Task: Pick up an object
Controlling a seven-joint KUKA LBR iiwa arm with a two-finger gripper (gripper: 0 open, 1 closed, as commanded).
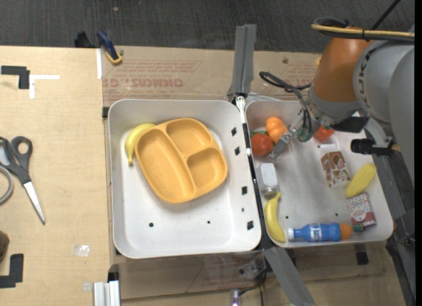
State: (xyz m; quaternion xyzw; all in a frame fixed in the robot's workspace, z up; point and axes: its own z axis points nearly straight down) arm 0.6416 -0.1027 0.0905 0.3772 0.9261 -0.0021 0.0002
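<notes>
The arm [369, 80] is reached in from three o'clock over the right bin [310, 212]. The jaws [295, 133] are lowered beside the orange [275, 126] and tomato [262, 144] at its eleven o'clock corner. Whether they are open cannot be told. An approach is judged underway; closing and lifting are called for next.

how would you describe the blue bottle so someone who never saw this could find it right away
Look in the right bin, the one the arm reaches into, along its near edge. The bottle lies on its side there, between a banana and a small red carton. It alone has a blue label and orange cap.
</notes>
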